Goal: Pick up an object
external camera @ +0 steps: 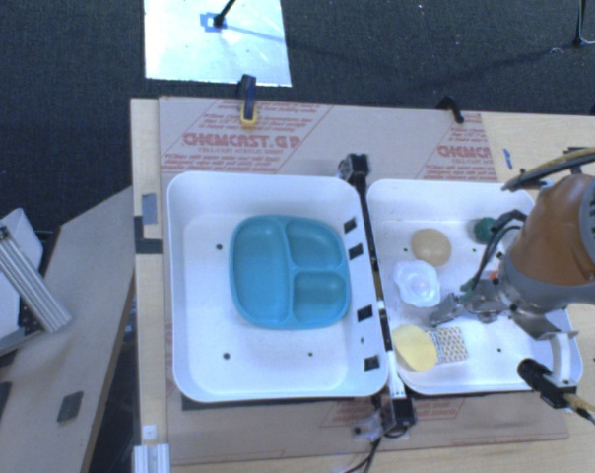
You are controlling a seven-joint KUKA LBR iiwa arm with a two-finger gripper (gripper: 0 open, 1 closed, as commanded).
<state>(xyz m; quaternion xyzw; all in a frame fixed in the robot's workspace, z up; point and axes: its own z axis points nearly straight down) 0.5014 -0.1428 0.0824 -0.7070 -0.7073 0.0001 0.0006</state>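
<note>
Partly blurred, the pincer (pixel 445 310) beside the clear cup (pixel 417 284): grip unreadable.

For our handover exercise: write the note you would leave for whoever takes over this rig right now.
Gripper: low in the right bin, beside the clear lump; I cannot tell if it is open or shut.
Things: right bin holds a tan ball, the clear lump, a yellow piece, a patterned piece and a green thing. Left bin holds a blue divided plate.
Done: nothing visibly lifted.
Left: pick up an object.
</note>
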